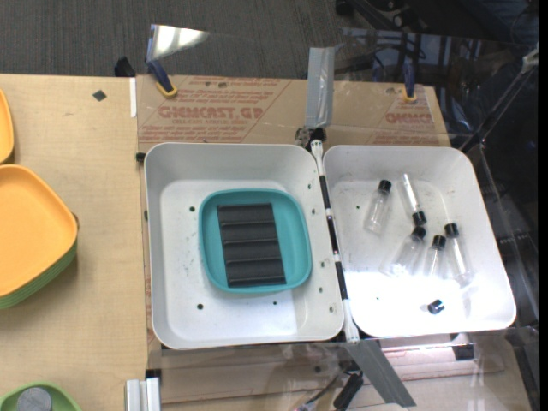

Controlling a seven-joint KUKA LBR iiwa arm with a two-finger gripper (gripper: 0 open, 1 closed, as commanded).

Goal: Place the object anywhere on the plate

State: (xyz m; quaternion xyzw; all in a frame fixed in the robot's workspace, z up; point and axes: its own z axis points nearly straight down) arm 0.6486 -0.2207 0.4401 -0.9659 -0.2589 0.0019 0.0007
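Step in hand, as I judged it: pick not yet made. The clear, black-capped vials (378, 205) lay scattered in the right bin (484, 204), well apart from the teal plate (208, 247) in the left bin (171, 229). The next move called for isolating one vial. The bins stood on a wooden bench (77, 118), with orange dishes (30, 229) at its left edge.

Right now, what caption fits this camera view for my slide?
Teal plate holding a black ridged block in the left bin; clear vials scattered in the right bin.
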